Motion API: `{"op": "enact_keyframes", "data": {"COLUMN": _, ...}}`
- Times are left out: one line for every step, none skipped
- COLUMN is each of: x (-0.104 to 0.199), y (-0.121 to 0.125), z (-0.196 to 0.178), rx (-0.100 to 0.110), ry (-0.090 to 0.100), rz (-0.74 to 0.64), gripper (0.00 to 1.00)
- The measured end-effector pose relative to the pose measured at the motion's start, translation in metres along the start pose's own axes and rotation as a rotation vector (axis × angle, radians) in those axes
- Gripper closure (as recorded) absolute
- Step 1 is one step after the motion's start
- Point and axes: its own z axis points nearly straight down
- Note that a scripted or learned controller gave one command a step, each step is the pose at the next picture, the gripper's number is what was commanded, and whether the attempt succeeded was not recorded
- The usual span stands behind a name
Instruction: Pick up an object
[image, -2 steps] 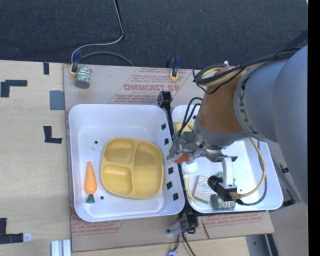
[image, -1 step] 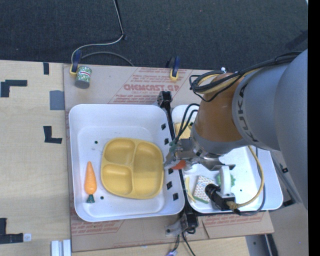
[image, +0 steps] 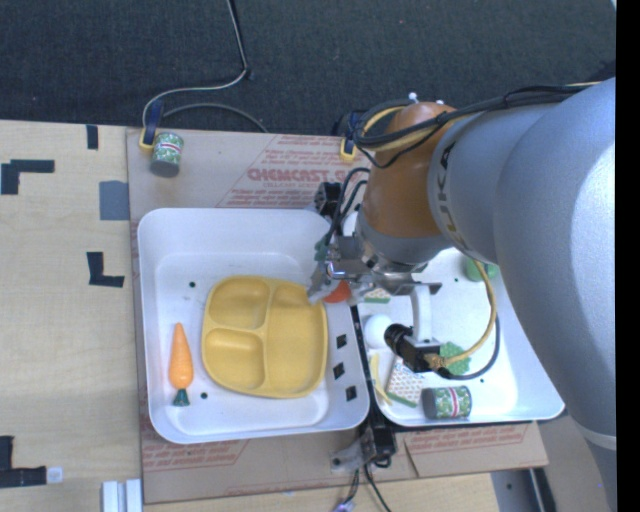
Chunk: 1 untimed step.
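Note:
My gripper (image: 335, 286) hangs low over the divider between the two bins, at the upper right corner of a yellow divided plate (image: 265, 335) that lies in the left bin (image: 150, 300). A small orange-red thing (image: 341, 293) shows right at the gripper's tip; whether it is held is unclear. An orange carrot (image: 180, 358) lies left of the plate. The right bin (image: 530, 400) holds a white round object (image: 378, 330), a small can (image: 447, 402) and a green item (image: 456, 356), partly hidden by the arm.
The arm's big grey and orange body (image: 470, 190) covers much of the right bin. A small green-labelled can (image: 166, 152) stands on the cardboard beyond the left bin, by a black cable (image: 200, 95). A dotted packet (image: 403, 380) lies near the right bin's front.

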Motion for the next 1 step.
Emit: {"op": "enact_keyframes", "data": {"x": 0.0374, "y": 0.0271, "z": 0.0050, "rx": 0.001, "ry": 0.000, "rz": -0.001, "gripper": 1.00}}
